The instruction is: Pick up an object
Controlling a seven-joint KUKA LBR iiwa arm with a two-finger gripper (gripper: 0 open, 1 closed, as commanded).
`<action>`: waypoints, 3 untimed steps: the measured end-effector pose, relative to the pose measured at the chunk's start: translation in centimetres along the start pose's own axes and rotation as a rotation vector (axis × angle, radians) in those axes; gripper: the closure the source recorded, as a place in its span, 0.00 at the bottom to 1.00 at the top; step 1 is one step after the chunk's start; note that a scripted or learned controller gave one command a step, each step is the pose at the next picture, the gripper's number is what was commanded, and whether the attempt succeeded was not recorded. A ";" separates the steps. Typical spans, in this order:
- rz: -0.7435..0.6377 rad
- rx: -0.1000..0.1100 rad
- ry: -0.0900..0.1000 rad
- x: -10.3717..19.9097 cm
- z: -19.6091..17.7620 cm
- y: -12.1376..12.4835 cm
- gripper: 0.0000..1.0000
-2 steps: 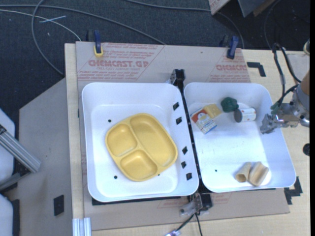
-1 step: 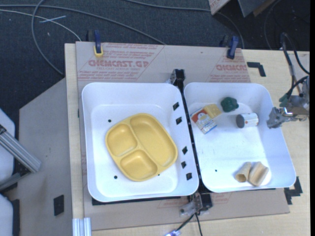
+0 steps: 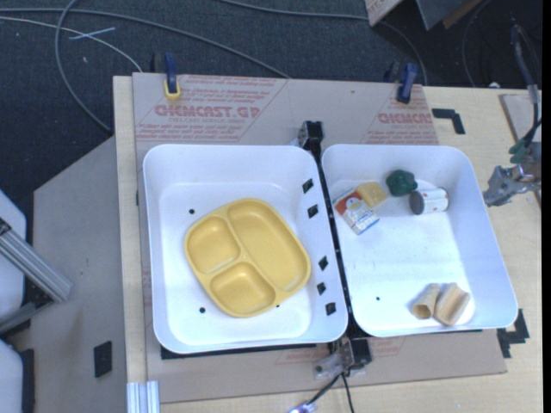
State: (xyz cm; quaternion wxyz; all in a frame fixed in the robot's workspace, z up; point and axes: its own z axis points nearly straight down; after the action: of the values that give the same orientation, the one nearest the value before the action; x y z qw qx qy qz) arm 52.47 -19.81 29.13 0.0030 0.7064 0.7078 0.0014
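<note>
The pick looks to be at its very start: nothing is lifted, and the gripper (image 3: 506, 186) sits at the right edge of the view, just outside the right bin (image 3: 405, 261) and above the bench; whether it is spread or closed cannot be told from here. The left bin (image 3: 164, 231) holds a yellow divided tray (image 3: 247, 256), lying flat near its middle and taking up much of the floor. The right bin holds the smaller candidates: a pair of tan roll-like pieces (image 3: 441, 303) touching each other near the front right corner, then, clustered toward the back, a small red and white carton (image 3: 357, 213), a white tube with a dark cap (image 3: 428, 201), a green lump (image 3: 401, 181) and a yellow block (image 3: 373, 194). The next move probably calls for swinging in over one target and descending; the tan pair stands well apart from the cluster, so it seems the easier choice
</note>
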 end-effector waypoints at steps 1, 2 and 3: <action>-0.002 0.008 0.004 4.9 1.8 1.1 1.00; -0.002 0.005 0.002 10.1 1.7 2.9 1.00; -0.001 0.008 0.003 15.8 3.1 4.3 1.00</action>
State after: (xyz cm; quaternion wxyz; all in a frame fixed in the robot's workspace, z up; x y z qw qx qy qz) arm 56.76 -3.96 26.01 -0.0010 0.7059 0.7083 -0.0003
